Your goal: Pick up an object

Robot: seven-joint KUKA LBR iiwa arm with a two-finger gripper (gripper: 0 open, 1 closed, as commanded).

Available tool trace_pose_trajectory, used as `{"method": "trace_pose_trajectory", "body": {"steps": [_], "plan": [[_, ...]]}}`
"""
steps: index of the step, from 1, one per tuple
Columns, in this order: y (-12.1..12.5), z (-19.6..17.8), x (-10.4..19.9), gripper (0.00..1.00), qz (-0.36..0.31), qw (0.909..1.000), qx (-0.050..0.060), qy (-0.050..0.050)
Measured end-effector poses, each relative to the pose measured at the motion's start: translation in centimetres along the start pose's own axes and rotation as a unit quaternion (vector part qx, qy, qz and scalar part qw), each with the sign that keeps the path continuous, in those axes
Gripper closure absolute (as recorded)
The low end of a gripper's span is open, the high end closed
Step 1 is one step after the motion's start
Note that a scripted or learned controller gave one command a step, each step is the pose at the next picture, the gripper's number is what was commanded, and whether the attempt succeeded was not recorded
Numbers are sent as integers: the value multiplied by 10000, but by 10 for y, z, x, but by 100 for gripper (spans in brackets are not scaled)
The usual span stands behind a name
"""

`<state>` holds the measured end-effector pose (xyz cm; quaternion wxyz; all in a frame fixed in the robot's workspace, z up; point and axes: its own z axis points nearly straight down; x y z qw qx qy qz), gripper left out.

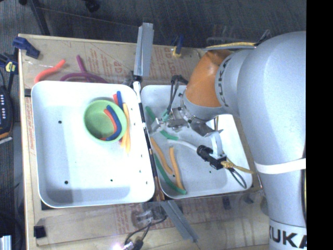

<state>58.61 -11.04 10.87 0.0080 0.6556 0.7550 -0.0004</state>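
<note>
Jaws first: you cannot tell from this slanted overhead view whether they stand wide or narrow, because the grey-and-orange arm's two-finger gripper (167,120) is small and partly masked by its own wrist, so do not assume anything is held.

You can see it low over the upper left part of the right-hand shallow white bin (237,134), near that bin's left wall. Just beside the tip lies a short green plastic stick (168,136), and further down the bin floor you have long orange plastic strips (175,166) lying alongside a long green strip (167,178) that runs along the lower left corner. Any of these would serve as the object to pick.

Your best candidate looks like the short green stick, since it lies closest and apart from the tangled strips. Bring the tip down square across its narrow width, not along its length, and keep off the bin wall so it does not foul.

Leave the green plastic bowl with blue, red and yellow pieces (105,121) in the left-hand white bin (57,165) alone; it is well apart from the tip.
</note>
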Motion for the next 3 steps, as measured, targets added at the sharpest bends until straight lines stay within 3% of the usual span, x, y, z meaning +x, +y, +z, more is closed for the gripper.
{"method": "trace_pose_trajectory", "body": {"steps": [1,2,3], "plan": [[-1,12,-2,0,35,10000,16,-12],[0,2,2,100,14,10000,33,29],[-1,1,0,0,22,10000,29,12]]}}
